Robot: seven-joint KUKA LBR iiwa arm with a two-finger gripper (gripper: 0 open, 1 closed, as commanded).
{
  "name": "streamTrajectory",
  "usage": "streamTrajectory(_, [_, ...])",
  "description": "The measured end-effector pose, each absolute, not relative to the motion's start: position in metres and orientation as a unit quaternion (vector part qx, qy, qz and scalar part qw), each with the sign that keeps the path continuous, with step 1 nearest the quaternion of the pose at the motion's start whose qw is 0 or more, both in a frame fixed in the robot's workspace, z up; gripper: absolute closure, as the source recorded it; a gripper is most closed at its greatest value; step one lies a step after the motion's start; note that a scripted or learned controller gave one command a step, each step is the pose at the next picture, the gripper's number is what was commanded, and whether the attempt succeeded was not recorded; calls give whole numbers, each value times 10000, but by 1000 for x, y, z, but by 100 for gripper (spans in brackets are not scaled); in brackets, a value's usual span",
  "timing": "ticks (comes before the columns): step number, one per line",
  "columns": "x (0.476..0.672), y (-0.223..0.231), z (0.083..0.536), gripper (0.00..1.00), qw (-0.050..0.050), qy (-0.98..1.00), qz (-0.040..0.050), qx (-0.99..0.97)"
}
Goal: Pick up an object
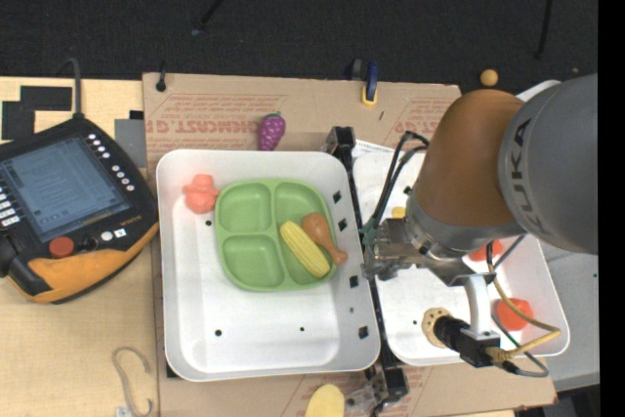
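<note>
Across the right half of the frame, the grey arm (547, 161) with its orange band reaches in and bends down over the seam between the two bins. Its gripper (379, 257) sits low at the inner wall of the right bin (410, 352), just beside the divider. The wrist covers it from above, so whether it is wide, narrow or holding anything cannot be told.

At centre, the left bin (254, 337) lies on a cardboard sheet (225, 107). At the left edge of the frame, a teach pendant (59, 200) with an orange underside rests on the bench, well apart from the bins.

In the upper half of the left bin sits a green divided plate (249, 229). On the plate's right side lies a yellow corn cob (305, 249), and a brown drumstick (320, 234) lies touching it on the side nearer the divider. Which compartment either one occupies cannot be settled. A pink toy (199, 193) lies on the bin floor just beside the plate's upper left corner.

In the right bin, an orange piece (514, 312) shows at lower right, partly hidden by the arm.

Outside the bins, a purple bunch of grapes (270, 130) lies on the cardboard above the left bin. A yellow item (326, 399) lies at the bottom edge of the frame, below the left bin.
</note>
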State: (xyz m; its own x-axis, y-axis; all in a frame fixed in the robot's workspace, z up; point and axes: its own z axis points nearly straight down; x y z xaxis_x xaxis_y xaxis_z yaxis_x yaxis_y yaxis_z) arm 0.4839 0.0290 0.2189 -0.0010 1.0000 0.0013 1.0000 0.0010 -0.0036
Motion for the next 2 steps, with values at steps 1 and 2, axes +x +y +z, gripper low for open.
streamTrajectory(1, [487, 21, 224, 100, 13, -7071, 13, -7071])
streamTrajectory(2, [482, 21, 218, 100, 15, -7071, 15, -7072])
